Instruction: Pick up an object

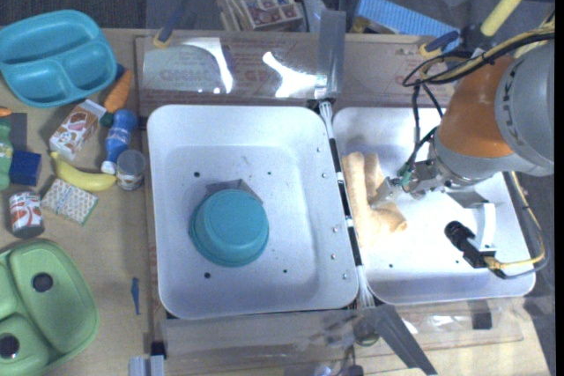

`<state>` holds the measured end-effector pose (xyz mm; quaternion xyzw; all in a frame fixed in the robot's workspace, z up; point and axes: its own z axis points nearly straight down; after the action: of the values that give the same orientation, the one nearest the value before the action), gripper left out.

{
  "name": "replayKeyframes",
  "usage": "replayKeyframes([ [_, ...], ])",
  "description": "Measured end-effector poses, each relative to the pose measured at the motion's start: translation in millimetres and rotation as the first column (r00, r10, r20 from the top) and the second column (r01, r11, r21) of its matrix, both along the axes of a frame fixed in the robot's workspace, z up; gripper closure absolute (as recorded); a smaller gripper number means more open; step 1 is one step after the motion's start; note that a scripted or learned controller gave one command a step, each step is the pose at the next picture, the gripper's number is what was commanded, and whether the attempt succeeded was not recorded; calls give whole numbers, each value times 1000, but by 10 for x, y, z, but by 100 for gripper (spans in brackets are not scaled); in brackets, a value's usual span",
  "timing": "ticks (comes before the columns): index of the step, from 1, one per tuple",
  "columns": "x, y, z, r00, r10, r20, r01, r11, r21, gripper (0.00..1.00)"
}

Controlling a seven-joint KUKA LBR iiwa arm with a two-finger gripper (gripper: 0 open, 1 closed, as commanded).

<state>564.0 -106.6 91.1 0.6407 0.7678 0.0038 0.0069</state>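
While the gripper sits low in the right bin against the pale bread-like pieces by its left wall, I cannot tell how it is set, so I would not call anything held. My judgement: centre over one piece, keep off the wall, and lift only once it is clearly pinched. A teal bowl lies upside down in the left bin. On the wooden bench to the left lie a toy banana, a blue divided tray and a green tray
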Motion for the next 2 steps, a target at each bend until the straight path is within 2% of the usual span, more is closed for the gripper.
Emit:
replayKeyframes([
  [1,-272,34,-1,1000,9,-1,-9,1000,1,0],
  [2,-221,98,4,981,195,-1,-195,981,-5,0],
])
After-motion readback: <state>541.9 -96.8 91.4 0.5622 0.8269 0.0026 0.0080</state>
